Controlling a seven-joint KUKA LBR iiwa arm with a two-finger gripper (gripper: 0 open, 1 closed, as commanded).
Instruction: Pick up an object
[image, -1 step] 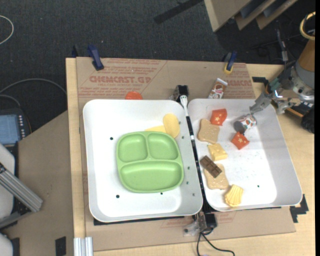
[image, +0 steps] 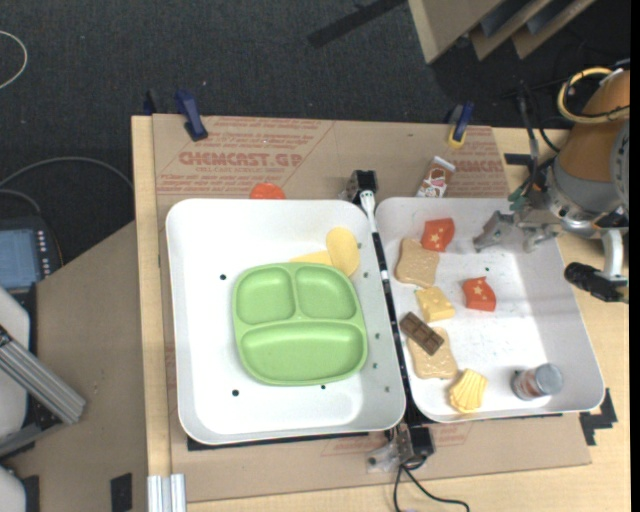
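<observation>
Starting at the near edge of the bench, the right bin (image: 575, 345) has most of the stuff in it. Taking the chocolate bar (image: 421, 333) as my landmark: just nearer than it sits a tan cracker or toast piece (image: 434, 362), touching it, and nearer again a ridged yellow chip (image: 467, 390). Off to the right of the chip, near the front rim, lies a small can or jar (image: 536, 381) on its side with a grey end. Just beyond the chocolate bar is a yellow cheese wedge (image: 434, 302), and beyond that a slice of toast (image: 417, 263). Two red strawberry-looking pieces: one (image: 479, 294) to the right of the bar, the other (image: 437, 234) farther back past the toast. So that's eight things in there by my count.

The left bin (image: 190, 300), to the left of the bar, holds one green divided plate (image: 298, 325) with three sections, nothing in them, plus a yellow potato-shaped thing (image: 343, 250) and a flat pale yellow piece (image: 312, 258) tucked at the plate's far edge.

Far right and back from the bar, the gripper (image: 500, 232) hovers over the right bin's far corner, fingers spread apart with nothing between them. Behind the bins, on the cardboard, there's a small red-and-white packet (image: 436, 178) and an orange disc (image: 267, 191).
</observation>
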